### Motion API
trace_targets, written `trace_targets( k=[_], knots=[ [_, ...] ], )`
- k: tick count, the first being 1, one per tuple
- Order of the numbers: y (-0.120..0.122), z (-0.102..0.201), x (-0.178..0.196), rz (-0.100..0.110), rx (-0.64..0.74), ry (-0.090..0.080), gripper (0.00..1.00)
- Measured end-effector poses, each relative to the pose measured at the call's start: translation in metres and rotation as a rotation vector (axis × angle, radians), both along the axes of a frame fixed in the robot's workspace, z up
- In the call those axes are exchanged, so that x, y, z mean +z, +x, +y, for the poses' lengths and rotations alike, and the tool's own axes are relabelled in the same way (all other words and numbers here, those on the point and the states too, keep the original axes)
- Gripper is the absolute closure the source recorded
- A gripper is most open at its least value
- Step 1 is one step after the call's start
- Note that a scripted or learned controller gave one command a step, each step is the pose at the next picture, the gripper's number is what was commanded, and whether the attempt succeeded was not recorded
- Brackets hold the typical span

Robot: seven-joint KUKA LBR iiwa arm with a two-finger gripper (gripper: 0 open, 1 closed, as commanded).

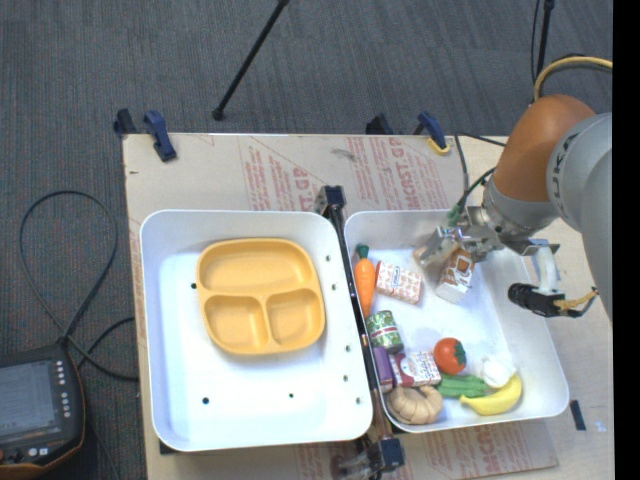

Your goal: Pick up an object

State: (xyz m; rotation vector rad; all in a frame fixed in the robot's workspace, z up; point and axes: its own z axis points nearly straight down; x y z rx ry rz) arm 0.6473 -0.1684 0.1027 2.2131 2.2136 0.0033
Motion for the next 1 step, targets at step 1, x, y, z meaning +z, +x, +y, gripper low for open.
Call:
trace_targets(
  k=[1],
  knots=[
    [0.0034, 0.0, 0.0138, -0.013, 0.0, -0.001, 1.0]
  ],
)
